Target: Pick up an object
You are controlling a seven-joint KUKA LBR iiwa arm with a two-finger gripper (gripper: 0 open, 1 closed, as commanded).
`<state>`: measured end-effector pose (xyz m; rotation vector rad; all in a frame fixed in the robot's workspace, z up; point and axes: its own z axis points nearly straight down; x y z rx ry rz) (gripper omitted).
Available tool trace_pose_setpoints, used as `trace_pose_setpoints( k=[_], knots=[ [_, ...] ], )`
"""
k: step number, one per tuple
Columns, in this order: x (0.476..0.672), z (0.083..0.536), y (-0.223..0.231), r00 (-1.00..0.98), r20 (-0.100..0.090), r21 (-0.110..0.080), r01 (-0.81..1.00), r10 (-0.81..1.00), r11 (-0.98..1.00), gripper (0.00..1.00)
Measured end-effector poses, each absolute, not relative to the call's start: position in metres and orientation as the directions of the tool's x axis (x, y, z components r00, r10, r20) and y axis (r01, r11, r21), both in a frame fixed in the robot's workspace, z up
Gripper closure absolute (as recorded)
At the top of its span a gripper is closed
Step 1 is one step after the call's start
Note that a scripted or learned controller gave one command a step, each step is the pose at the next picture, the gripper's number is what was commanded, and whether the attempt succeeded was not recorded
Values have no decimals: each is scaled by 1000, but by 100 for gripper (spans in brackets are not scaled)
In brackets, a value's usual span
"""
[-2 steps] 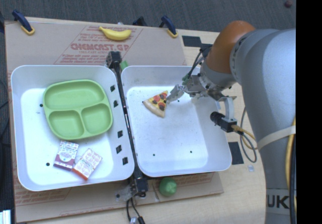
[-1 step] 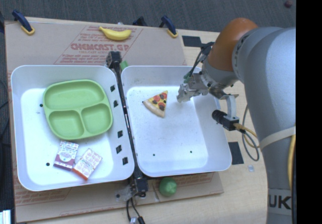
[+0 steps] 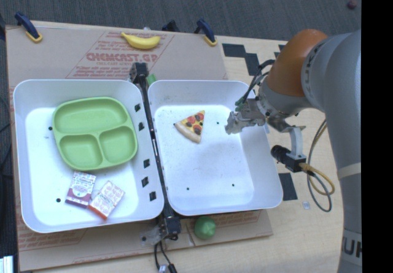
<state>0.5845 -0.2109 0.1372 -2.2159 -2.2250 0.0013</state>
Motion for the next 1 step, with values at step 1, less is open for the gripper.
trace_pose_setpoints(
  k=[1],
  knots=[
    [584, 137, -211, -4, 1, -2, 1000, 1000, 4, 0]
  ],
)
